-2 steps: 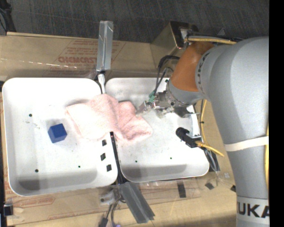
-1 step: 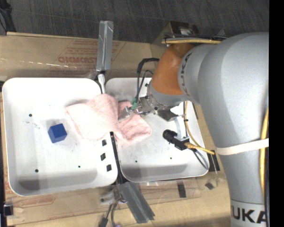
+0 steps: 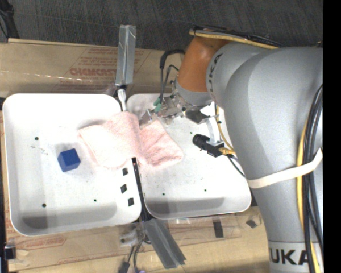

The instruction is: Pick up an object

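The soft pink folded cloth (image 3: 131, 138) lies draped over the divider between the left white bin (image 3: 23, 152) and right white bin (image 3: 216, 195). The two-finger gripper (image 3: 162, 108) hovers at its far right edge; its opening cannot be told. Descend squarely onto the fabric, pinch a fold, lift clear of the divider. A small blue cube (image 3: 69, 159) sits left.

Pink cloth (image 3: 131, 140): soft, crumpled, draped across the divider between the two bins, one part lying in the left bin (image 3: 23, 152) near its right edge, the other in the right bin (image 3: 227, 192) near its left edge.

Blue cube (image 3: 69, 159): small, solid, resting flat on the left bin floor, left of centre, apart from the cloth.
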Robot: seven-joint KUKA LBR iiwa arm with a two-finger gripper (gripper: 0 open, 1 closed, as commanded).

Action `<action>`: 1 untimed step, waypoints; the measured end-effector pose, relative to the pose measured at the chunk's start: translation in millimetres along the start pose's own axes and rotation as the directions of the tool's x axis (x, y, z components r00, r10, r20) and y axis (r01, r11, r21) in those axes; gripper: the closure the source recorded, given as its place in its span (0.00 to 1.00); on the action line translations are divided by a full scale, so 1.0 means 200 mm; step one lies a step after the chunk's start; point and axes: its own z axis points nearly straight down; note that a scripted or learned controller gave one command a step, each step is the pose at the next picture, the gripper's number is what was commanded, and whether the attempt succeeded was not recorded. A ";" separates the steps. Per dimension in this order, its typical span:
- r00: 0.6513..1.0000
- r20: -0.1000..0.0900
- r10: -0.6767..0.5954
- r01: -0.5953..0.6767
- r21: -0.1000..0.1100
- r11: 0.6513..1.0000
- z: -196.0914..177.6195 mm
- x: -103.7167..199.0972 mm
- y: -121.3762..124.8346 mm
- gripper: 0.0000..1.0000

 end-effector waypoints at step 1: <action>0.975 -0.002 -0.224 0.224 0.003 0.975 0.00 0.03 -0.28 0.00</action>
